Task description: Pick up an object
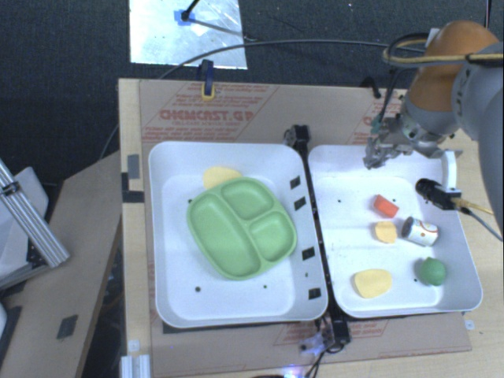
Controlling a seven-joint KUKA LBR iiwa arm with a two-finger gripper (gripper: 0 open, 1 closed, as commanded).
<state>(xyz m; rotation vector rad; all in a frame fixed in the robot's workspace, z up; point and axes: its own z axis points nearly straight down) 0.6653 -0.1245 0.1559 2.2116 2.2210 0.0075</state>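
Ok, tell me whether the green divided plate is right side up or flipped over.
Right side up. The green divided plate lies in the left bin with its three compartments facing up, raised rims visible around each.

Green divided plate (240,228), orange block (386,205), white bins (169,211).

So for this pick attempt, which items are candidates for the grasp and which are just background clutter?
Candidates, in the right bin with the gripper:
orange block
small yellow piece
white cylinder
green ball
yellow oval piece

Lying about:
green divided plate, left bin
yellow piece partly under the plate
foil sheet
blue clamp
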